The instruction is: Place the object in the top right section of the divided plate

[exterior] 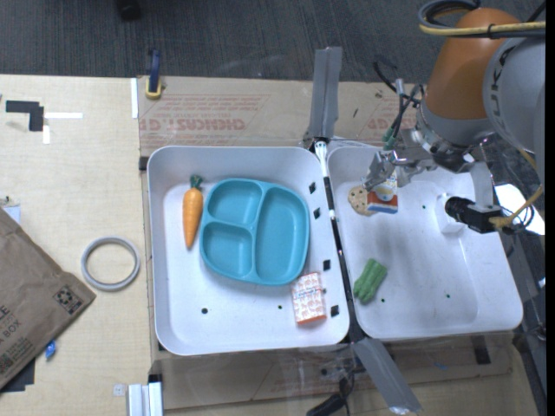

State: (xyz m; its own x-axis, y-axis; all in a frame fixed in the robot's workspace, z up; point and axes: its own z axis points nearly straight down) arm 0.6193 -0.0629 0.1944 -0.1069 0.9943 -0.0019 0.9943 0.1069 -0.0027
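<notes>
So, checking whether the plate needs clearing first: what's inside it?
All three sections of the plate show bare blue, with nothing covering them. The carrot lies beside it in the left bin, and the small box sits near its lower edge.

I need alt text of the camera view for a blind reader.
The gripper hangs over a small carton and cookie in the right bin. The left bin holds a blue divided plate, carrot and snack packet.

Mirrored red lettering on the cardboard (227, 111), "BOX" on the brown bag (26, 306).
</notes>
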